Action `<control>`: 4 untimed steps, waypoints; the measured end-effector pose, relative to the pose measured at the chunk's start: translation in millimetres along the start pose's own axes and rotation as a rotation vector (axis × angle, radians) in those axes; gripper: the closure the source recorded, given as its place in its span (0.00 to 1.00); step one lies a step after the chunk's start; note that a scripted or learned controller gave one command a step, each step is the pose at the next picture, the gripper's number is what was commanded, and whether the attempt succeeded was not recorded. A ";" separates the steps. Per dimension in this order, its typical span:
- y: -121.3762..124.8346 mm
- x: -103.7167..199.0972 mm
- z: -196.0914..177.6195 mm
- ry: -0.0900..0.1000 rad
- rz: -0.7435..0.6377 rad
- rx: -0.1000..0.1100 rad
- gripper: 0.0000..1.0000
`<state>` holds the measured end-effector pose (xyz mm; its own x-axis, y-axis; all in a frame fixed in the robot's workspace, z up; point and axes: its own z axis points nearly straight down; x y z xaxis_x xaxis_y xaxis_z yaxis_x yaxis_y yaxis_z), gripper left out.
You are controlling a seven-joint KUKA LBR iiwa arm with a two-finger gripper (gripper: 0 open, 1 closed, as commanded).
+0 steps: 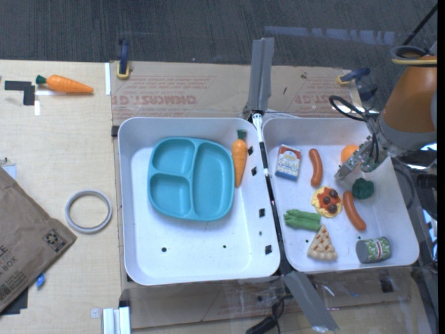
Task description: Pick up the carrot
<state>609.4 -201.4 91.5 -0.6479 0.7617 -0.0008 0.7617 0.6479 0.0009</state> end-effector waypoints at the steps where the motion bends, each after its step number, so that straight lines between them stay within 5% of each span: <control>1: 22.1 -46.5 -123.9 -0.003 0.117 0.000 1.00; 2: 4.0 -30.3 -62.1 0.000 -0.272 0.000 1.00; 3: 23.6 -28.3 1.7 0.023 0.259 0.000 1.00; 4: 25.2 -28.4 -7.8 0.021 0.255 -0.002 1.00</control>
<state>647.0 -206.7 99.4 -0.4343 0.9006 0.0205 0.9007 0.4344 0.0001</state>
